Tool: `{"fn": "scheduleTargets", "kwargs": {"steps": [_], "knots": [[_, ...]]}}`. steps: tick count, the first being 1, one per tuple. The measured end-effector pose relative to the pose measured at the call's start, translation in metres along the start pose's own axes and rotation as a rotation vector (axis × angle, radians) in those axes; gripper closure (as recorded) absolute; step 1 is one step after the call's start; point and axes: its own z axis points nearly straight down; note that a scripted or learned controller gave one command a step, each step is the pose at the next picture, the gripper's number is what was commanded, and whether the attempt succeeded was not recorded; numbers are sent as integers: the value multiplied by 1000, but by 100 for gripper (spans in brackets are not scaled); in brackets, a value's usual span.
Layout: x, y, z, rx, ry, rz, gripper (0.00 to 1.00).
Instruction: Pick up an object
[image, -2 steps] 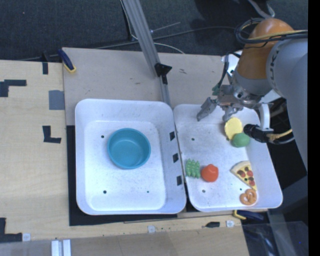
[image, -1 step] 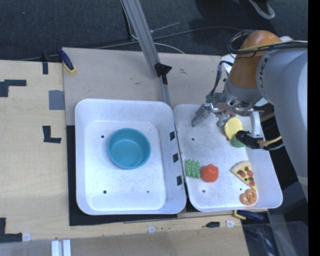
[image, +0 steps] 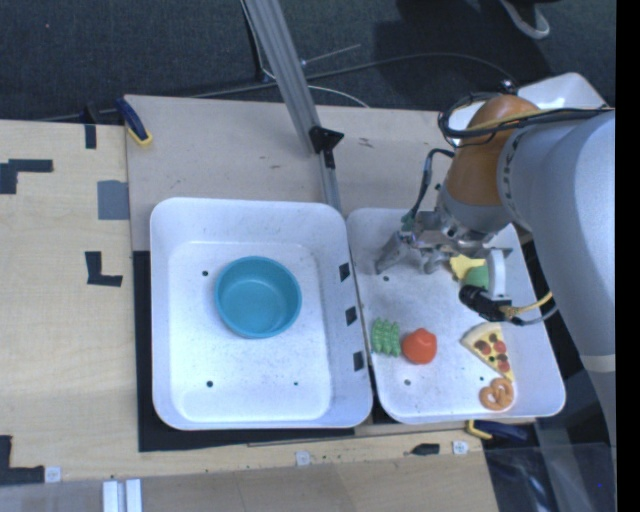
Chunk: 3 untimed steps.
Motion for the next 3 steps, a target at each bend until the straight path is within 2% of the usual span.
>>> {"fn": "scheduleTargets", "kwargs": {"steps": [1, 2, 3], "knots": [[0, 1, -13, -4, -1, -1, 100], [3, -2, -74, -9, -1, 0, 100], [3, -2, -107, -7, -1, 0, 100]]}}
